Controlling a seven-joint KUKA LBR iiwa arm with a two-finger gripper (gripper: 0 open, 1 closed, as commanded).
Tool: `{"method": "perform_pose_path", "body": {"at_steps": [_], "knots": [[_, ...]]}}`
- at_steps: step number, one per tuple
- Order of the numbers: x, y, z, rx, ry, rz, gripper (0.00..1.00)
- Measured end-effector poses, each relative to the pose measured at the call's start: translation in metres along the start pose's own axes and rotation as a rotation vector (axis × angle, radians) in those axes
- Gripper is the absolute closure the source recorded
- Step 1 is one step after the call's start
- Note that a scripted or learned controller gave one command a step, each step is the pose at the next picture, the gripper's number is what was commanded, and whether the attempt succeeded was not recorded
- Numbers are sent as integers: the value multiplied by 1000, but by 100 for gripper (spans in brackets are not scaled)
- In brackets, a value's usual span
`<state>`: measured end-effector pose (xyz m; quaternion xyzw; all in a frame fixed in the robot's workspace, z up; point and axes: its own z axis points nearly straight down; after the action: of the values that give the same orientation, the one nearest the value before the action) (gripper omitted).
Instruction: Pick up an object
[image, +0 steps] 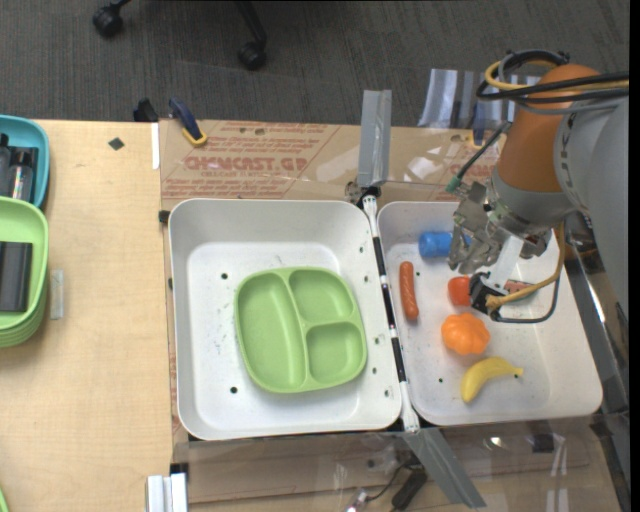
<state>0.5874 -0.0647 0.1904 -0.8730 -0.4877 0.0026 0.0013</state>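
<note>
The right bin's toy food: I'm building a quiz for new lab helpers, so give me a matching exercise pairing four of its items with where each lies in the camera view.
Things:
1. banana
2. hot dog
3. blue block
4. orange pepper

Places:
A. along the bin's left wall, next to the divider
B. near the bin's far edge, left of the gripper
C. nearest the bin's front edge
D. mid-bin, between the small red item and the banana

Pairs: 1-C, 2-A, 3-B, 4-D
</note>
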Motion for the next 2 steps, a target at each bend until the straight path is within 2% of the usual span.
{"method": "perform_pose_path", "body": {"at_steps": [1, 2], "knots": [[35, -81, 0, 1, -1, 326, 100], [100, -115, 0, -2, -1, 534, 100]]}}
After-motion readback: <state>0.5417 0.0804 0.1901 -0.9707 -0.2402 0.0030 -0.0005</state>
